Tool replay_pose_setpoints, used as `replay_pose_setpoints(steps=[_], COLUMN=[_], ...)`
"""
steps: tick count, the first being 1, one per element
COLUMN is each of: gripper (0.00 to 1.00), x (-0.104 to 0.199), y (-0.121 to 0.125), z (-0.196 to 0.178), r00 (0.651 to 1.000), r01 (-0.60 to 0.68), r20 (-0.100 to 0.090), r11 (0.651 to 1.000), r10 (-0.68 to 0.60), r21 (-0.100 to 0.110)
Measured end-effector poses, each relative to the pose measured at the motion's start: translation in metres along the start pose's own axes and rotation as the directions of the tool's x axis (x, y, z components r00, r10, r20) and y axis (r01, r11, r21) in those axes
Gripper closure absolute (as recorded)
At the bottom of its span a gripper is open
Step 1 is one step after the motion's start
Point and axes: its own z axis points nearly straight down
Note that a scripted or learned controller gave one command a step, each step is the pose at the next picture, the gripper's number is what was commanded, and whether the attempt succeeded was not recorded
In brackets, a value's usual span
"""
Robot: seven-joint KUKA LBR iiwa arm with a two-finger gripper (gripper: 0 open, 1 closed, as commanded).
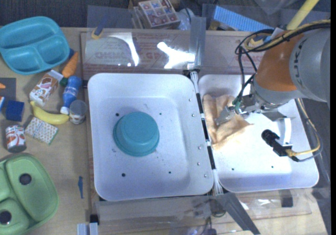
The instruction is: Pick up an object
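Tool (pixel 229 114) position: inside the right bin (pixel 273 176), at about 10 o'clock from that bin's centre, with its tip resting on a tan cloth (pixel 223 123). The metal fingers lie against the fabric, but their spread cannot be told, and no part of the cloth shows clearly between them. The tan cloth lies crumpled along the bin's left wall, at 9 o'clock within the bin. The grey arm (pixel 310 65), with its orange band (pixel 275 73), enters from 3 o'clock and bends down over the bin. A black cable end (pixel 275 142) hangs at 4 o'clock from the tool. The left bin (pixel 105 176) holds one teal bowl (pixel 137 133), set upside down just left of its centre. On the bench (pixel 68 207), at 9 o'clock from the left bin, lie a banana (pixel 48 114), a blue bottle (pixel 70 93) and a small carton (pixel 44 88); a teal divided tray (pixel 32 42) sits at 10 o'clock, and a green tray (pixel 23 194) at 7 o'clock.
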Motion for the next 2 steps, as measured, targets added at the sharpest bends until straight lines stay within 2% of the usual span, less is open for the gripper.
replay_pose_setpoints(steps=[1, 2], gripper=[1.00, 1.00], x=[0.000, 0.016], y=[0.002, 0.029], z=[-0.011, -0.144], r00=[1.000, 0.993], r01=[-0.002, -0.115], r20=[-0.002, -0.003], r11=[1.000, 0.993], r10=[0.002, 0.115], r21=[-0.006, 0.014])
